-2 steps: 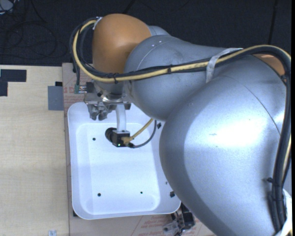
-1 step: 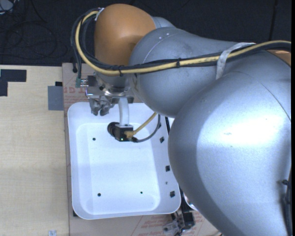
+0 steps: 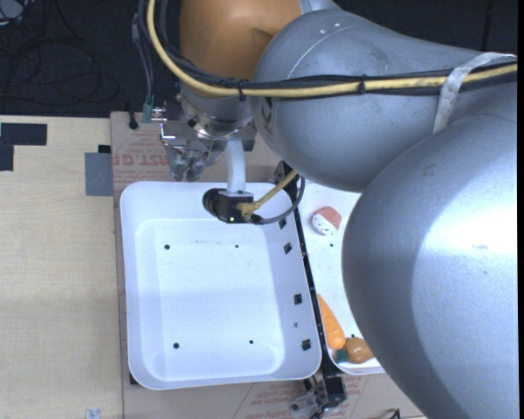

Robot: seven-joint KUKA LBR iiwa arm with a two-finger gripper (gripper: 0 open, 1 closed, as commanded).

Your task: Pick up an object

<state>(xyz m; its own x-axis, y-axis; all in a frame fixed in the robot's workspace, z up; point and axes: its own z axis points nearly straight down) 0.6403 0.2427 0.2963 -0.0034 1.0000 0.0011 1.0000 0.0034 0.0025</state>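
Note:
My gripper [image 3: 196,157] hangs over the far rim of the left bin [image 3: 148,234], below the orange band of the wrist. A black fitting with a yellow cable [image 3: 229,206] sits just under it, above the bin's back edge. I see no object at the gripper. In the right bin [image 3: 319,264] lie a small white and red object [image 3: 326,221], an orange carrot-like piece [image 3: 332,323] and a round orange-brown piece [image 3: 359,350]. The arm hides most of that bin.
The grey arm [image 3: 402,147] covers the right half of the view. A divider with black clips [image 3: 299,299] runs between the two bins. Left of the bins lies a pale bench top [image 3: 44,260] with dark markers.

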